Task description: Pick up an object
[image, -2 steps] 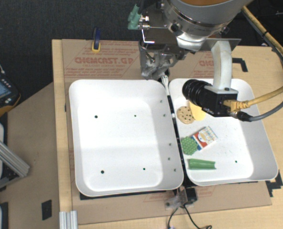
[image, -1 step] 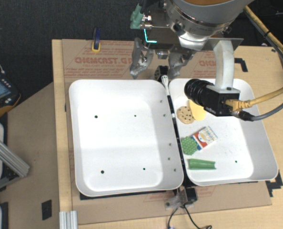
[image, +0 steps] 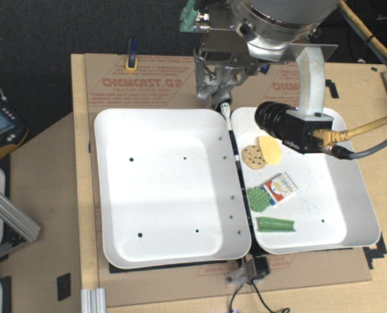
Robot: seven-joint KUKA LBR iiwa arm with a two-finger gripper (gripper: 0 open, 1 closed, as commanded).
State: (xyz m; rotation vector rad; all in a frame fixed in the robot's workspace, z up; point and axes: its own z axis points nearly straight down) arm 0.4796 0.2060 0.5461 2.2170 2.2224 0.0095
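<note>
All your pickable stuff is in the right bin, bunched toward its left side near the divider. There's a yellow wedge touching a round tan cookie-looking disc, both near the top. Below them sits a small red, white and blue box, tilted, and just beside it a bumpy green round piece. Closest to the front edge you've got a long green piece lying flat on its own.

The left bin shows just its white floor with a few dark dots.

Your gripper hangs above the back edge of the bins, right about where the two meet, well apart from any of the objects. Nothing is between its fingers that you can see, and honestly you can't tell from this angle whether it's open or closed.

A black camera unit on a white bracket sits over the right bin's back part, cables trailing off to the right. Cardboard lies under both bins.
</note>
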